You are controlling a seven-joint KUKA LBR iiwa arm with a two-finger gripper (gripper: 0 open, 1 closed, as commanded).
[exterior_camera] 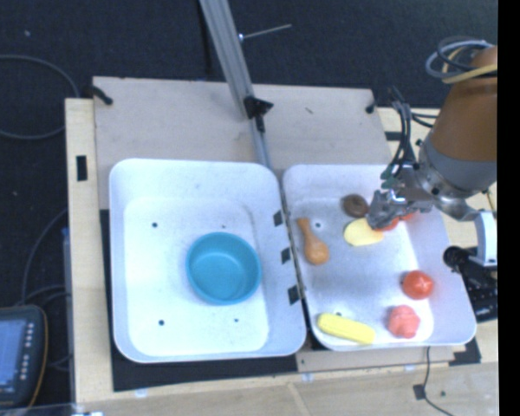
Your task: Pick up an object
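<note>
White plastic makes up both shallow bins, and the pincer [383, 215] hangs low over the right-hand bin [442, 319], grey metal below the arm's orange band. Whether it is spread or pressed together I cannot tell; the wrist hides that part from above.

Just to the pincer's left lies a pale yellow, rounded lemon-like toy [362, 233], touching or nearly touching the tool, and this looks the likeliest thing to be picked. A small brown knobbly lump [355, 204] sits beside the pincer on the far left, and a scrap of red [403, 217] shows just on the arm side, partly hidden. Further left lies a tan pear-shaped wooden piece [311, 242]. Well below the pincer, toward the near rim, rest a round red tomato-like toy [417, 283], a pinkish-red soft lump [403, 321] and a long yellow banana-like toy [346, 328]. A round blue bowl [224, 268] stands in the left bin [139, 224], well apart.

To do this well, I judge the tool should be centred squarely over the pale yellow toy rather than at its edge, since a rounded, smooth body tends to squirt sideways when caught off-centre. The brown lump is close enough to be nudged, so the descent should be straight, and the lift slow.
</note>
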